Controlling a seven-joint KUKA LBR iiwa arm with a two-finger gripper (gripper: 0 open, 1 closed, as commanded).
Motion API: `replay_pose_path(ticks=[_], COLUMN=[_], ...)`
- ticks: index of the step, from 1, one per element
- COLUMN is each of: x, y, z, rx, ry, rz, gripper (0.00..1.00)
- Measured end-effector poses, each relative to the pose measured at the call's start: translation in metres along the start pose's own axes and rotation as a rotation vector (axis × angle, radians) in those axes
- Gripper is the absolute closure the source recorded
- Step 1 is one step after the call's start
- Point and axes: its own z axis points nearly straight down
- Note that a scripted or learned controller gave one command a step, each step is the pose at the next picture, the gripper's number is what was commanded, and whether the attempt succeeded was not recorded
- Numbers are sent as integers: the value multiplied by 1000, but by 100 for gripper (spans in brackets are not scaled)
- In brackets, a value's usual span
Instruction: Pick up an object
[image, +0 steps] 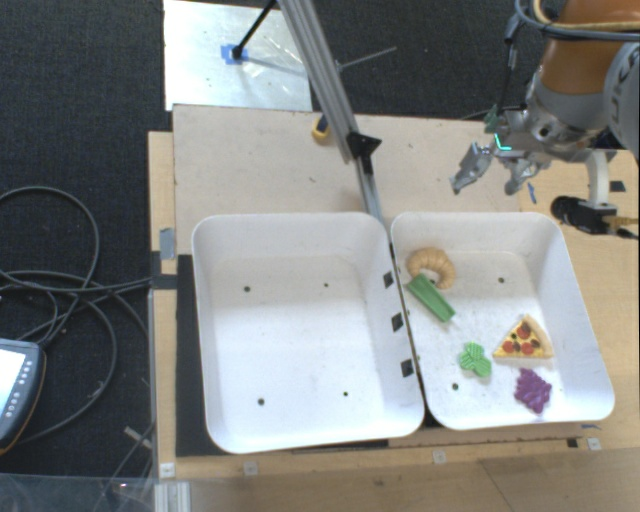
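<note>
Our jaws (493, 170) hang above the bare tan counter (260, 160), just beyond the far rim of the right-hand shallow white plastic bin (575, 290). They stand spread apart and carry nothing; two pale metal fingers (468, 172) splay downward below the grey wrist and its orange band.

From the jaws, everything we might pick lies toward the near side, inside that right bin. Nearest is a tan, ring-shaped toy pastry (431, 265), resting near the bin's left wall. Touching its near edge is a flat green toy stick (431, 298), whose long axis runs diagonally, from the pastry toward the bin's middle. Further toward us sit a small green leafy toy (475, 359), a toy pizza slice in yellow with red spots (524, 339) just to its right, and a purple toy bunch of grapes (532, 390) close to the near right corner.

The left-hand shallow white plastic bin (215, 300) lies beside it, sharing a wall.

We judge the pick has not yet begun: the jaws would need to travel toward us and slightly left, then descend, to reach the pastry or the stick.
</note>
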Motion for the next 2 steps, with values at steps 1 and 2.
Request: replay_pose_path(ticks=[1, 2], x=[0, -1], y=[1, 3], z=[-3, 39], rx=[-4, -1], ry=[-1, -1], rz=[-2, 1], gripper=[0, 0])
